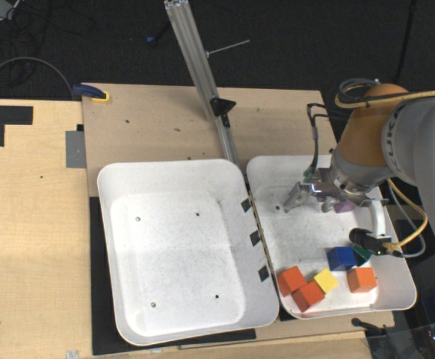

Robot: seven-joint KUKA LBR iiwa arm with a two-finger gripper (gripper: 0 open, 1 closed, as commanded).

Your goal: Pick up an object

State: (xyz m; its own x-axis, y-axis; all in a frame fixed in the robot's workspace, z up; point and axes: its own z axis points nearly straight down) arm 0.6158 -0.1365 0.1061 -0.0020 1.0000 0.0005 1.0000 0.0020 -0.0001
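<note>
My gripper (307, 203) hangs over the upper middle of the right bin (277, 172). Its fingers are spread open, with bare bin floor between them. A small purple piece (345, 207) peeks out just right of the gripper, partly hidden by the wrist. Along the bin's near side lie a blue block (341, 257), a green piece (364, 255), a yellow block (326, 280), an orange block (362, 279) and two red-orange blocks (292, 278) (308, 295). All of these sit well below the gripper in the view.
The left bin (128, 178) adjoins the right one, with black clips (255, 238) along the shared rim. A slanted aluminium rail (199, 66) rises behind the bins. Cables (408, 234) loop off the wrist at the right.
</note>
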